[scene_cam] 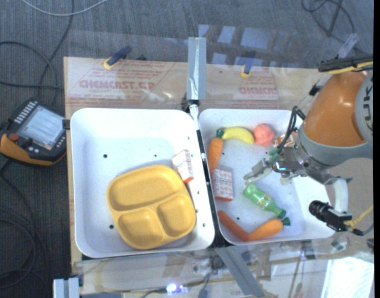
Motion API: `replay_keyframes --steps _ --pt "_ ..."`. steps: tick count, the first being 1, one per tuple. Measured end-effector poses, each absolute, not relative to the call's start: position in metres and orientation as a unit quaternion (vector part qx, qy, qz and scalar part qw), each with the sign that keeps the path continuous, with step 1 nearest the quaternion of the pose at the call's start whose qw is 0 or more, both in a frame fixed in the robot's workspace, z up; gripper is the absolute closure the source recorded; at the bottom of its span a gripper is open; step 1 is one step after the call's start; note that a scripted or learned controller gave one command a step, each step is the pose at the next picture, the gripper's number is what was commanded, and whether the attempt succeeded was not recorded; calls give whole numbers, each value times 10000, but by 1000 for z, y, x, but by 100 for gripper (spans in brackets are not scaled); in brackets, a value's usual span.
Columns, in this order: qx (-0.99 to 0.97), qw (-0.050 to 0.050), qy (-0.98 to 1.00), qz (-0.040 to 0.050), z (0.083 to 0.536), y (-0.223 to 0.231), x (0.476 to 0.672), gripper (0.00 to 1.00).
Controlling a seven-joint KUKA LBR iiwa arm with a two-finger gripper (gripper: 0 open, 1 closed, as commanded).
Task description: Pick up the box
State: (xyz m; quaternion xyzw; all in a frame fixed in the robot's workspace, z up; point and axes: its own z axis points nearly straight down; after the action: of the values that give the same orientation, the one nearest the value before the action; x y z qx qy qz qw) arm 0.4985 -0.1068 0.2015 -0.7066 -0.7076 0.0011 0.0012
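Far left on the floor there's a pendant (pixel 30 140), orange and grey, screen up. Next over, the left bin (pixel 97 129) holds a yellow tray (pixel 151 205) with 3 compartments, sitting toward the bin's near right corner. A small white and red carton (pixel 184 165) leans at the tray's upper right edge, touching it, close to the bin's right wall.

Moving into the right bin (pixel 302 228): a carrot (pixel 214 154) lies along the left wall, and just below it is the box (pixel 222 184), flat, white with red print, right by that same wall. Nothing is touching it. Along the far side sit a banana (pixel 237 134) and a pinkish ball (pixel 264 134). Near the front there are 2 more carrots (pixel 249 229) end to end, with a green bottle (pixel 262 200) just above them.

The gripper (pixel 259 171) hangs over the middle of the right bin, fingers spread, nothing between them, well apart from the box. The arm (pixel 336 113) comes in from the right.
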Motion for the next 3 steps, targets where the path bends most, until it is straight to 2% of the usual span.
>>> replay_keyframes --steps 1,2,3 --pt "-7405 -43 -6720 -38 90 -127 488 0" --pt "-7992 -55 -6011 -26 90 -100 565 0" --pt "-8084 -44 -5886 -22 89 -104 607 0"
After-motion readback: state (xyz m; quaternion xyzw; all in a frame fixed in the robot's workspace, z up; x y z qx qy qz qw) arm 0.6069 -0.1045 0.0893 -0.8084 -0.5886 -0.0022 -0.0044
